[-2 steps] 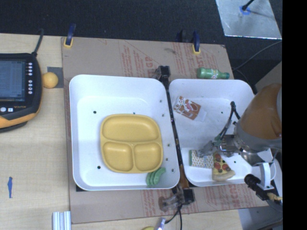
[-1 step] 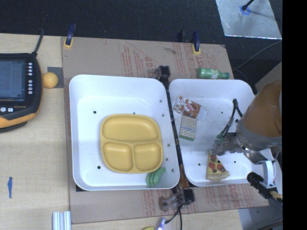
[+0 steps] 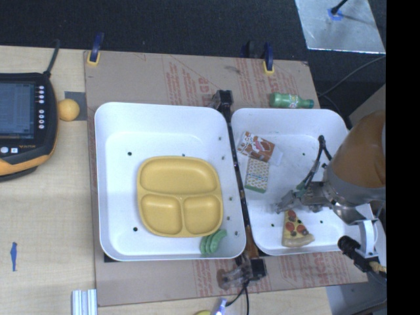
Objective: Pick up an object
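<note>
My fingers [image 3: 287, 207] low in right bin [image 3: 328, 120], spread unclear. Pizza slice [image 3: 295, 229] just below; centre over it, descend squarely.

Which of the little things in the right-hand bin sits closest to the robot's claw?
The pizza slice, just below the gripper. The two small packets lie farther off, by the bin's left wall.

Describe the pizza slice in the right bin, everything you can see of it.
The pizza slice is a small toy wedge, plastic by the look, with yellow cheese, red round toppings and a tan crust edge. It lies flat on the right bin's floor near the front wall, tip pointing away from it. The gripper hovers just above its tip; contact is unclear.
</note>
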Motion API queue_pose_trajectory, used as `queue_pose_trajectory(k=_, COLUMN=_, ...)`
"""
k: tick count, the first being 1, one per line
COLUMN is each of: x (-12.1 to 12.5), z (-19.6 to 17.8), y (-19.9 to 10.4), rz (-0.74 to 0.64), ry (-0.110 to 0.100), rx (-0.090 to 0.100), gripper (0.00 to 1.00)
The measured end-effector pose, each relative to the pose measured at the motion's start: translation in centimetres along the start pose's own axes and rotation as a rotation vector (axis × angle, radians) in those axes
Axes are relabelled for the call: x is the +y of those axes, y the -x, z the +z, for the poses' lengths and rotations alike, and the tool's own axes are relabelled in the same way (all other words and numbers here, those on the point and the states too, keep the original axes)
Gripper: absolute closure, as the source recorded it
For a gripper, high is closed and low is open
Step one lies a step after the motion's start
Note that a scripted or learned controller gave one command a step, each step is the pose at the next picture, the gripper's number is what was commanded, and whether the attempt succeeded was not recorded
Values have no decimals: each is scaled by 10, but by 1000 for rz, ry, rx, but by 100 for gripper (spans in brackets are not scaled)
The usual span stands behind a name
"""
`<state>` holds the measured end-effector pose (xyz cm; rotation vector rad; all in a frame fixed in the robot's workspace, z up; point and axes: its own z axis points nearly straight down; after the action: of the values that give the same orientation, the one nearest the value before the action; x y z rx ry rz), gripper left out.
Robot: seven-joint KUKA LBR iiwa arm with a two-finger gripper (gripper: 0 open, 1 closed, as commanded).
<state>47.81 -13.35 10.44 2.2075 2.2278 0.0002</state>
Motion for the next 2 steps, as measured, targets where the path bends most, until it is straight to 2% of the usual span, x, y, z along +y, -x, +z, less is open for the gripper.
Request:
queue_pose_trajectory(k=1, x=0, z=-10, y=1, rz=-5, ry=-2, rx=0, gripper=100)
queue_pose_trajectory(k=2, x=0, z=-10, y=1, rz=-4, ry=-2, rx=0, gripper=0)
